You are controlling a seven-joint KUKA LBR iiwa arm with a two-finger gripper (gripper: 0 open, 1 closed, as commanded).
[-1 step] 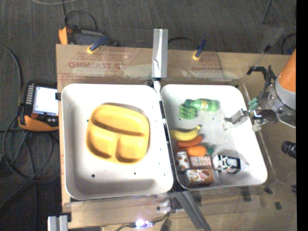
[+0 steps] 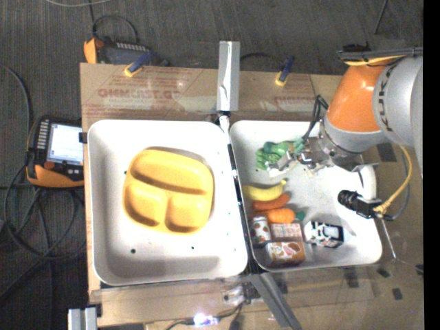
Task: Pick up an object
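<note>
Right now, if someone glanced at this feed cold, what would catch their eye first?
Probably the big yellow divided tray lying in the left bin. Next, the grey arm's orange band over the right bin, its tool by a green toy, above a cluster of small food items.

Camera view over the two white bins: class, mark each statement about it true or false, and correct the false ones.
1. The yellow divided plastic tray lies in the left white bin. True.
2. The yellow toy banana lies in the left bin. False: it lies in the right white bin.
3. The orange toy carrot lies just below the banana. True.
4. The green leafy toy sits at the right bin's near edge. False: it sits in the far part, near the gripper.
</note>
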